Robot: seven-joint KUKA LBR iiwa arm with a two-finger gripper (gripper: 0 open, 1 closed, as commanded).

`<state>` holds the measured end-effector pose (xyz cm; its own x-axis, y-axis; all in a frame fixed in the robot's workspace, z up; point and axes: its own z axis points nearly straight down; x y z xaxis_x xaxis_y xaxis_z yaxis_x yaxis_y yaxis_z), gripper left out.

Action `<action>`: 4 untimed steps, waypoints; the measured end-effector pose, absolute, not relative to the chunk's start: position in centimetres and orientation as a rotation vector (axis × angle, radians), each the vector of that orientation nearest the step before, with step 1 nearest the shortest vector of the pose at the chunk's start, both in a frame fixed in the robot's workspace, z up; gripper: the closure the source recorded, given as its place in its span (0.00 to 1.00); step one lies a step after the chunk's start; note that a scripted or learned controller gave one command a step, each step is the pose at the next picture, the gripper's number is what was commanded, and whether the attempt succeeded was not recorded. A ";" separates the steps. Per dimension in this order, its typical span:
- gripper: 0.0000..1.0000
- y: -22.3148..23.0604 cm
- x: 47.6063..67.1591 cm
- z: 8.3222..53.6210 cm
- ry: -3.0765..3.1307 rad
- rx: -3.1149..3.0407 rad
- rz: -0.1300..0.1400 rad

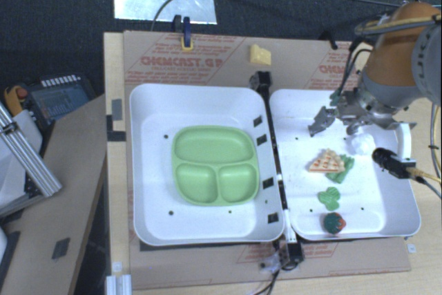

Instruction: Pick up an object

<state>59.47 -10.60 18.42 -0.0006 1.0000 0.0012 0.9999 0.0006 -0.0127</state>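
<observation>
The grey two-finger tool (pixel 330 119) hovered empty, fingers spread, over the right white plastic bin (pixel 397 217), seemingly poised above the orange waffle-patterned toy wedge (pixel 325 162)

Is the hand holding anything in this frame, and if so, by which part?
Nothing shows between the fingers of the hand. It hangs above the right bin, apart from the pizza slice toy and the white object.
</observation>
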 end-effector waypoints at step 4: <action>1.00 -10.2 60.2 9.6 -2.224 -2.223 -0.003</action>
